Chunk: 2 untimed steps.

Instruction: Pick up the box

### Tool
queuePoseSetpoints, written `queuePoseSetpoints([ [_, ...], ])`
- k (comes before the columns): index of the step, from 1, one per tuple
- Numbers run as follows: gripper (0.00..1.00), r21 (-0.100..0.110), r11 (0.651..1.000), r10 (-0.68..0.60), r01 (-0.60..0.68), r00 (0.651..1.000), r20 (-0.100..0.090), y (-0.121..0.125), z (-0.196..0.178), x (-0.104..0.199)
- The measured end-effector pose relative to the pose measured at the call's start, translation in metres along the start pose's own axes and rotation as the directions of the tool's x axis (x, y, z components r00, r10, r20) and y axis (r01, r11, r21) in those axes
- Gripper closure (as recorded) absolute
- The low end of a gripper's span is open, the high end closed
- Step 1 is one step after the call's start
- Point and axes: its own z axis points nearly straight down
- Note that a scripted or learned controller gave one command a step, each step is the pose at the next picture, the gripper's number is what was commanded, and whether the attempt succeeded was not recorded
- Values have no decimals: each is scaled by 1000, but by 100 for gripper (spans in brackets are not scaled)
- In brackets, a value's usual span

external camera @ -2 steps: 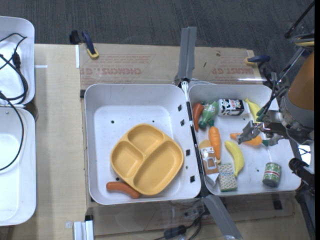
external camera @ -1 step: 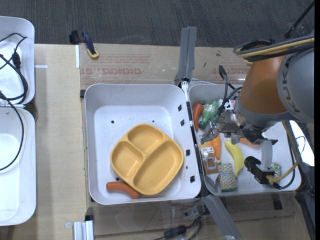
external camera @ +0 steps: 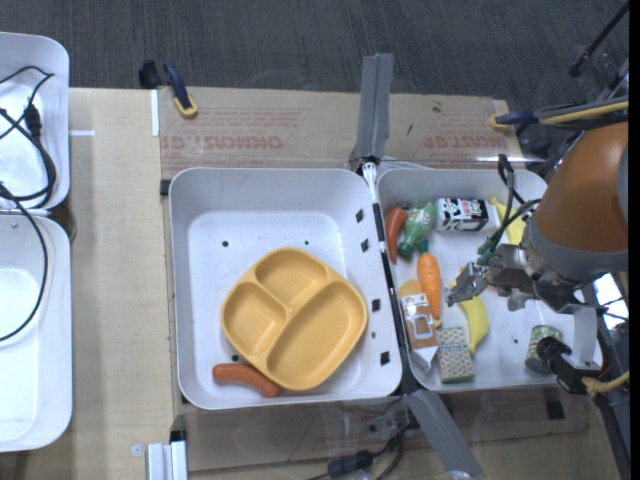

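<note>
Currently the grey arm with the orange band (external camera: 590,193) reaches in from the right over the right shallow white bin (external camera: 520,376). Its two-finger gripper (external camera: 462,288) hangs above the middle of that bin, fingers (external camera: 470,282) pointing left, only a narrow gap between the tips, nothing between them.

The box: a small green-and-tan patterned carton (external camera: 456,356) lying flat at the bin's near edge, below the gripper and apart from it. Just left of it, a brown-and-white flat packet (external camera: 418,314) along the left wall. A yellow banana (external camera: 475,320) lies just beside the carton's upper right, under the fingertips.

Other contents of the right bin: orange plastic carrot (external camera: 430,281) upright in the middle-left, red-orange chilli-shaped piece (external camera: 394,230) and a green bottle-like item (external camera: 417,225) at the top left, black-and-white cow-print milk carton (external camera: 462,213) on its side at the top, green-labelled tin can (external camera: 545,344) at the lower right.

Left shallow white bin (external camera: 190,298): yellow three-compartment plastic plate (external camera: 293,318) in the centre, orange-red toy sausage (external camera: 244,377) touching its lower left rim.
</note>
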Motion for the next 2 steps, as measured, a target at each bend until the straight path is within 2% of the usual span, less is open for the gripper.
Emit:
queuePoseSetpoints([
  [2,0,0,1000,0,0,1000,0,0,0,0],
])
